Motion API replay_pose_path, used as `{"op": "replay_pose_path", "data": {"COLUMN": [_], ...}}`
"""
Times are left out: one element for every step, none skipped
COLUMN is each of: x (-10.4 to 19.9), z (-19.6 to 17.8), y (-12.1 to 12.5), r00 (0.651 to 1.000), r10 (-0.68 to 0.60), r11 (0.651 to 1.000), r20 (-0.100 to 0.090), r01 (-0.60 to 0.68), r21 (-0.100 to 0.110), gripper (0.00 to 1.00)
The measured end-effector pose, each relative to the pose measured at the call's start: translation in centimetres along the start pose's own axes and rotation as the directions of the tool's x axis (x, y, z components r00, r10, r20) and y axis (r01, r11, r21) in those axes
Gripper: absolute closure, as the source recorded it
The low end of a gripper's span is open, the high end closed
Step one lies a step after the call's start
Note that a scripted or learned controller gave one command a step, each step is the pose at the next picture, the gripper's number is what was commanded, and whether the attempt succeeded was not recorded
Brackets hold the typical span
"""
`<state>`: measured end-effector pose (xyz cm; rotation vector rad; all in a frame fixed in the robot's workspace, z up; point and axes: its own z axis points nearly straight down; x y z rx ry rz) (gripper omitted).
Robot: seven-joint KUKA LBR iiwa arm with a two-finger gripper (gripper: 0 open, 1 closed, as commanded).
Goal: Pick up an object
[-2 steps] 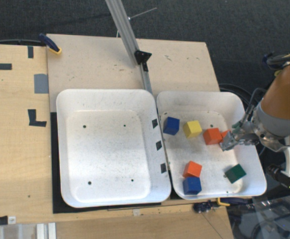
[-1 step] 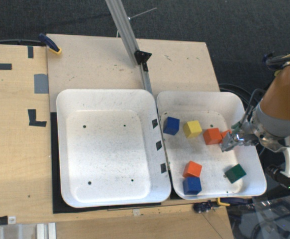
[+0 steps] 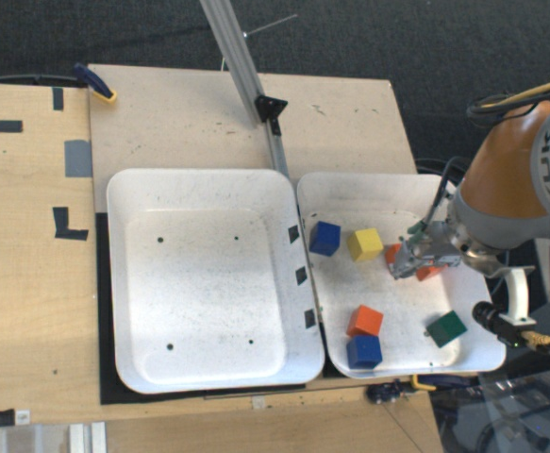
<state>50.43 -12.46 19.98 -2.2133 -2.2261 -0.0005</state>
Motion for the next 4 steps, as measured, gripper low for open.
{"op": "replay_pose_path", "data": {"x": [5.4, 10.3, 16.4, 22.4], "z": [0.4, -1.3, -2.0, -2.0], "y": [1.9, 3.7, 4.4, 5.6], "r00": [1.000, 1.000, 1.000, 1.000], "r10": [-0.002, -0.001, -0.002, -0.003], "r11": [1.000, 1.000, 1.000, 1.000], "r20": [0.000, 0.000, -0.001, 0.000], "r01": [0.002, 0.001, 0.002, 0.003], "r21": [0.000, -0.002, 0.000, 0.000], "gripper": [1.00, 1.00, 1.00, 1.00]}}
